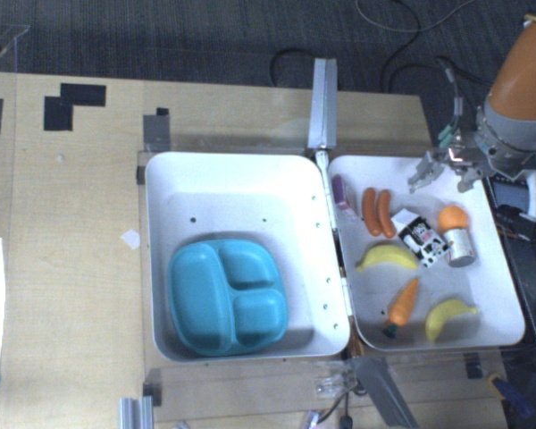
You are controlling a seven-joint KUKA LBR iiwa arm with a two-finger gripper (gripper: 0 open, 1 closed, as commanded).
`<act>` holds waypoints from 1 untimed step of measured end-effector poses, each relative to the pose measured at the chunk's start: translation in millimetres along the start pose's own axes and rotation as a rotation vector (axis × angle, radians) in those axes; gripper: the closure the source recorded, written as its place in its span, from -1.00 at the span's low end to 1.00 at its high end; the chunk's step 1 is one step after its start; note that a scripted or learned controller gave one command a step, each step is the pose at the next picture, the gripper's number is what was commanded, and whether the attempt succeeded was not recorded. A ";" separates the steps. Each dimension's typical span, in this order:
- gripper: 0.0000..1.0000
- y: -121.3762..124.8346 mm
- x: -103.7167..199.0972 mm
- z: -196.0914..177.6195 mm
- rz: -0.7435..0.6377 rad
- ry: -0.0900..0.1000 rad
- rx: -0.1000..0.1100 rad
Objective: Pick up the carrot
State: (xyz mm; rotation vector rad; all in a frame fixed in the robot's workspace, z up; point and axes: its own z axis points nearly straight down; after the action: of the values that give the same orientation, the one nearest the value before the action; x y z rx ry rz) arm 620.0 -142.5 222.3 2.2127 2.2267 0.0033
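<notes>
The carrot (403, 302) is small and orange with a dark stem end. It lies tilted in the front middle of the right bin (509, 329), between two bananas. My gripper (445, 175) hangs over the bin's far edge, well behind the carrot and apart from it. Its two fingers are spread open with nothing between them.
Around the carrot lie a banana (389, 257) just behind it and another banana (448, 315) to its right. Farther back are two sausages (378, 213), a black-and-white box (417, 235), a metal can (460, 248), an orange (453, 216) and a purple item (339, 190). The left bin holds a teal divided plate (228, 295).
</notes>
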 end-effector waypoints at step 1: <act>-1.00 -16.3 -40.4 94.5 0.015 -0.003 -0.020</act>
State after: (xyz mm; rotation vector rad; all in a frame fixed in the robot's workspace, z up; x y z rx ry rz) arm 604.2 -183.0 127.8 2.2173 2.1989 0.0223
